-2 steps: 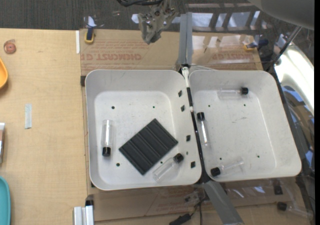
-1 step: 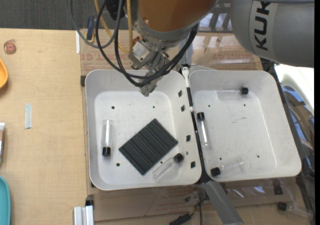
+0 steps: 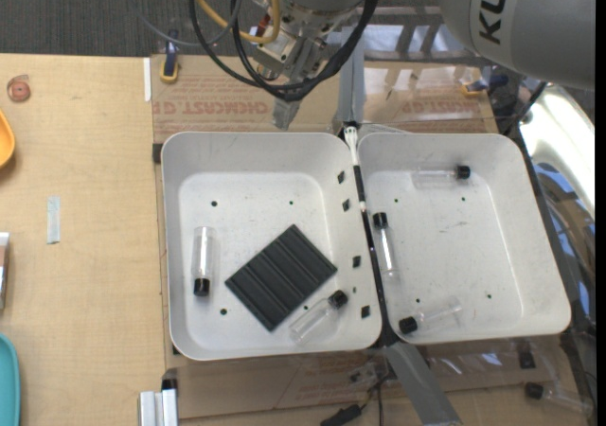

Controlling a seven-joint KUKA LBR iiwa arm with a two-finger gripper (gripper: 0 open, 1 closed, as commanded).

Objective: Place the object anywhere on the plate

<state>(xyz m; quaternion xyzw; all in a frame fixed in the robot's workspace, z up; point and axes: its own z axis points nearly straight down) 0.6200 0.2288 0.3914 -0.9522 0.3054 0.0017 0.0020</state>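
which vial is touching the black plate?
The vial in the left bin, by the dark ribbed plate's lower right edge. The left-wall vial lies apart; the other three lie in the right bin.

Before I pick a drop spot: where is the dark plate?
The dark plate lies in the left bin, lower middle, between two clear vials.

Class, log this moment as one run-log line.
gripper: above left bin's far rim | dark ribbed square plate: left bin | clear black-capped vial: beside plate, apart

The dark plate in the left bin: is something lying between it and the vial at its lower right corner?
Nothing visible does. The vial lies right beside the dark ribbed plate, at its lower right edge. The gripper hangs above the bin's far rim.
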